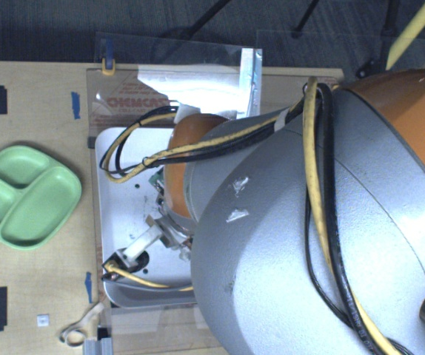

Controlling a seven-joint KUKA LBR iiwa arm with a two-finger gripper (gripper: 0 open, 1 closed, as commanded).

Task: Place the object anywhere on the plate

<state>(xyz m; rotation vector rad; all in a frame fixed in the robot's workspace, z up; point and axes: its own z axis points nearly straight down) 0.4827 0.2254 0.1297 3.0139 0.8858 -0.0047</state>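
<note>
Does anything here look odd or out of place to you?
Mainly that the green plate lies on the bench, outside the bin where the arm is working. It has three compartments. Nothing looks spilled or broken.

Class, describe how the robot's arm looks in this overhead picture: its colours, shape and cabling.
The arm is a bulky, rounded grey casing with an orange band above the wrist. Yellow and black cables run over the casing and loop out past the wrist. The pale metal wrist hardware narrows toward the pincer.

We see a bulky grey arm (294, 228) with an orange band (198, 135) and yellow and black cables (320, 198) looped along it.
</note>
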